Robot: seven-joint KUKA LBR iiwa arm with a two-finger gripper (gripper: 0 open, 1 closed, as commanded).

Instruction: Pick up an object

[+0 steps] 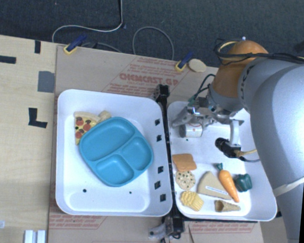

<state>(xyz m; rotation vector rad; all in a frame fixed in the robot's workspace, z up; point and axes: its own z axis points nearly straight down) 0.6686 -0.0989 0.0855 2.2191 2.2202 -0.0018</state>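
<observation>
My gripper (191, 123) hangs low over the upper left part of the right bin (259, 171), close to the divider between the bins. Toy food lies below it in the same bin, well apart from it: a slice of toast (184, 161), a speckled cookie (185, 178), a yellow crinkle piece (191, 200), a pale wedge (211, 186), an orange carrot (228, 184), a teal piece (243, 181) and a small brown piece (226, 206). I see nothing held in the gripper.
In the left bin (63, 152) there is a blue divided plate (117, 150) with a pizza slice (84, 124) at its upper left. The grey arm (279, 109) covers the right bin's right side. A black cable (229, 147) hangs beside the gripper.
</observation>
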